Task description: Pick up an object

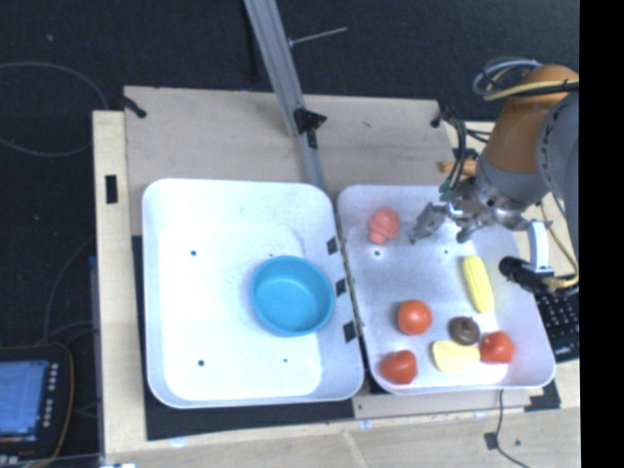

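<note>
Two white bins on my bench. Left bin (175, 261) holds a blue bowl (291, 294). Right bin (375, 271) holds a pink object (383, 225), three red tomato-like pieces (414, 317) (398, 366) (496, 346), a yellow corn cob (477, 283), a brown piece (464, 331) and a pale yellow piece (454, 357). Gripper (446, 226) hangs over the right bin's far side, fingers spread, nothing between them; I see the pink object just to its left.

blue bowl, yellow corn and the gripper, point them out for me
blue bowl (291, 295): camera view, on its inner floor.
yellow corn (477, 283): camera view, middle of the cob.
gripper (444, 226): camera view, midway between its fingertips.
</note>
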### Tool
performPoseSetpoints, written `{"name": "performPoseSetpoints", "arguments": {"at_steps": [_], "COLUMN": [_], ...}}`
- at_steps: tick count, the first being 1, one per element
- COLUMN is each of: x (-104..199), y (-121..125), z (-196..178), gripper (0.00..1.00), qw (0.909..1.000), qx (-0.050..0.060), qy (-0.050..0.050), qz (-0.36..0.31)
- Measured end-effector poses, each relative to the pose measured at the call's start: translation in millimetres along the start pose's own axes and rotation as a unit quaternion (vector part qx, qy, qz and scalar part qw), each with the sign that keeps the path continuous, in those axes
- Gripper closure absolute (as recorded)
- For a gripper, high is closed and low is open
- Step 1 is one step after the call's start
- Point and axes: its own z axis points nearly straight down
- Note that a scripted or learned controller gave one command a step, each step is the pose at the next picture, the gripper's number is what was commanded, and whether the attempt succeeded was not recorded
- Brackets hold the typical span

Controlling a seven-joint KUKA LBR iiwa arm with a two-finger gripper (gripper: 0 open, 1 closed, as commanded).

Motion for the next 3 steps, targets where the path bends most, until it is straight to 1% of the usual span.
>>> {"name": "performPoseSetpoints", "arguments": {"at_steps": [1, 2, 3], "x": [-1.7, -2.4, -12.4], "y": [0.3, 2.4, 1.6], "z": [40.5, 24.9, -33.8], "gripper": [0.00, 1.00, 1.00], "qw": [1.0000, 1.0000, 1.0000], "qx": [-0.002, -0.006, -0.005], "qy": [0.000, -0.001, 0.002], "qz": [0.002, 0.002, -0.001]}}
